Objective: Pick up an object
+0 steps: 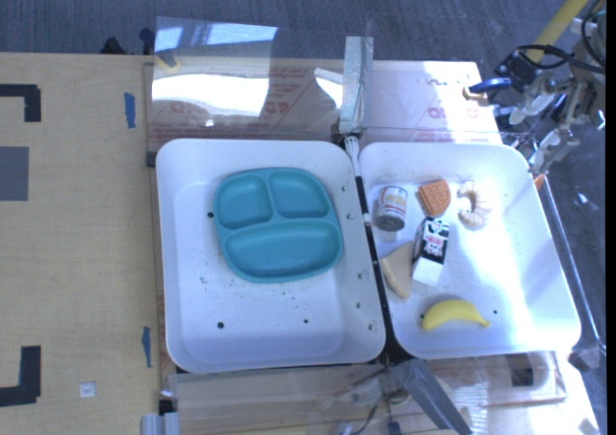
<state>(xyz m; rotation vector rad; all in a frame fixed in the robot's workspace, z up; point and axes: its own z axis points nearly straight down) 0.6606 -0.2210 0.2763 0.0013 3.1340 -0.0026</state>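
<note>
- Looking down at the bench (67, 231), I see two shallow white bins side by side, the left bin (183, 260) and the right bin (520, 269), which touch along their inner edges.
- The left bin holds a teal divided plate (277, 223) with three compartments; it lies flat near the middle of the bin.
- The right bin holds several small things, all in its left and middle part.
- A small metal can (391, 208) stands close to the left wall of this bin.
- Just beside the can, to the right, lies an orange waffle-like piece (435, 196).
- Further right there is a pale, shrimp-like toy (472, 206), a little apart from the orange piece.
- Below the orange piece lies a small black-and-white carton (432, 250), tilted a little.
- A pale wedge (396, 274) lies left of the carton, near the left wall.
- A yellow banana (454, 315) lies below the carton, apart from it, towards the front of the bin.
- The gripper (539, 111) hangs at the upper right, above the far right corner of the right bin, well apart from all these things.
- Whether the gripper is spread or pressed together, I cannot tell; it is small and mixed with cables.
</note>
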